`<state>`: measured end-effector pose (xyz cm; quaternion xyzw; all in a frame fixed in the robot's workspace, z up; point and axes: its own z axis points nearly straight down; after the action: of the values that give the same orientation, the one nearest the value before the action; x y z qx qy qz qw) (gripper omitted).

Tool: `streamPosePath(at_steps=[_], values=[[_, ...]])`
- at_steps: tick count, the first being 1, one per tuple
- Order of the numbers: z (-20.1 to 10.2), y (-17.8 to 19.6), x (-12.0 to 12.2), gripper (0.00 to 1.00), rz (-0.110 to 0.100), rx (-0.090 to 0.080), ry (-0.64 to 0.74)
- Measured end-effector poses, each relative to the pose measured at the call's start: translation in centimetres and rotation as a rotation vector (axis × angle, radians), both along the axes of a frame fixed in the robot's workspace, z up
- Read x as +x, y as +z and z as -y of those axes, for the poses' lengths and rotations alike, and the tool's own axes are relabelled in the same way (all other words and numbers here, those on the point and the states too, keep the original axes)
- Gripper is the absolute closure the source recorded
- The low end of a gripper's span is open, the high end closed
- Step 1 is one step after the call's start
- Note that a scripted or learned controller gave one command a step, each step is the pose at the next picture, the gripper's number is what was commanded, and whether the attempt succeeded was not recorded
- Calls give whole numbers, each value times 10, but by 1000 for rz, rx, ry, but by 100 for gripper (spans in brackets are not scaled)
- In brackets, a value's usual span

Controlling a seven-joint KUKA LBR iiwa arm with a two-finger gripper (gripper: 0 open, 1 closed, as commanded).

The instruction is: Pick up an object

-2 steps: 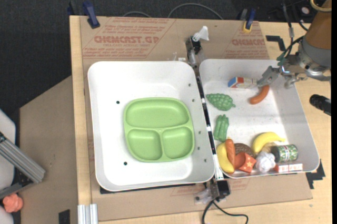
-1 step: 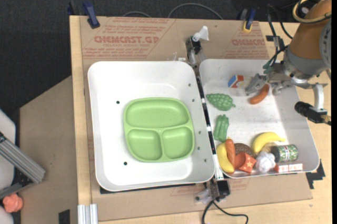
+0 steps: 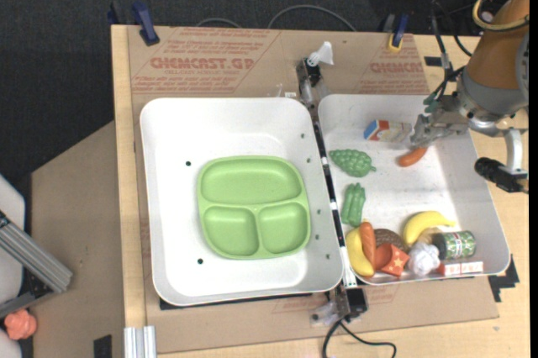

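Carrot-shaped toy (image 3: 411,156), small and orange, looked like the target, lying at about 1 o'clock in the right bin (image 3: 471,180), out in the open floor area well apart from the other stuff. The gripper (image 3: 423,132) was hanging just above and touching or almost touching its upper end, I honestly couldn't tell which. I also couldn't tell how the gripper was set, too small and blurry at that angle, and nothing was visibly caught in it.

The arm was coming in from 3 o'clock, so that piece made sense as a pick: closest to its reach and nothing crowding it. Just beside it toward 9 o'clock sat a little blue and white carton (image 3: 378,129). Green grapes (image 3: 350,160) and a green pepper-ish thing (image 3: 353,203) were along the bin's 9 o'clock wall.

Everything else was jammed into the 6 o'clock end: banana (image 3: 427,223), a can (image 3: 459,244), another yellow-and-orange piece (image 3: 362,249), some red bits. My guess is they slid down there, much harder to grab from.

The left bin (image 3: 168,180) held a green divided plate (image 3: 252,206) in the middle.
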<state>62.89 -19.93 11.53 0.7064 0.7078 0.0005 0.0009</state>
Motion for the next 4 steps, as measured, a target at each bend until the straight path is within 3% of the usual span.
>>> streamPosePath(at_steps=[1, 2, 3, 4], values=[[26, -3, -30, 100, -5, 1, -5], [25, -3, -29, 0, -3, 1, -2], [-39, -10, -4, 0, 0, 2, 4], [-17, -31, 37, 0, -16, 4, 3]])
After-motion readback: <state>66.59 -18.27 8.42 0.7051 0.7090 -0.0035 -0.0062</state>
